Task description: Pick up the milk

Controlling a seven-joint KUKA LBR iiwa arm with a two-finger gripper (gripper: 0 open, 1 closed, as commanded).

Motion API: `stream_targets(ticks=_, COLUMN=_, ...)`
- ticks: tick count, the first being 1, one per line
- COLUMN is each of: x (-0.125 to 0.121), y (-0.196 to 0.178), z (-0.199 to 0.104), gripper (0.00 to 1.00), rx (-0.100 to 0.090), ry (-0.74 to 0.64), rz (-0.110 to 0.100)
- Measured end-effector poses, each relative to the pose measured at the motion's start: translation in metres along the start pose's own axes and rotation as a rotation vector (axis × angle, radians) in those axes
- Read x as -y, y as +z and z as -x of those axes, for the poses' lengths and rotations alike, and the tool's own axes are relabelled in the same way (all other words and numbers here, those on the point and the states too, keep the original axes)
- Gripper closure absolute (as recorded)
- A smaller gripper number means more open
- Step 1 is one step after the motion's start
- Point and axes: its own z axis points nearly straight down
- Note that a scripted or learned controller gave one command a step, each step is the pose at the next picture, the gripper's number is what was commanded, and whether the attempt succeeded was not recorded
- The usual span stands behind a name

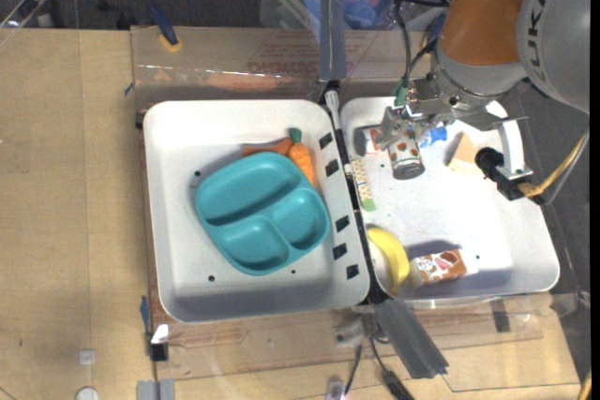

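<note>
In the right bin (525,267), a small white container with red spots and a grey lower end, which I take for the milk (406,159), stands near the back. My gripper (404,128) is directly above it, right at its top. The view does not show whether the container is gripped or just sits under the gripper. A brown and white carton (439,265) lies on its side near the front of the same bin.
A yellow fruit (388,258) lies by the divider at the right bin's front left. Small blue (432,138), tan (457,150) and red-white (372,141) items lie at its back. In the left bin (169,201) are a teal divided plate (262,213) and a carrot (298,155).
</note>
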Motion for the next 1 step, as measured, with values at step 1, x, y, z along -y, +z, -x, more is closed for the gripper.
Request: stream_targets(ticks=1, x=-0.0201, y=-0.0039, z=-0.0516, gripper=1.0, rx=0.0, ry=-0.141, rz=0.001)
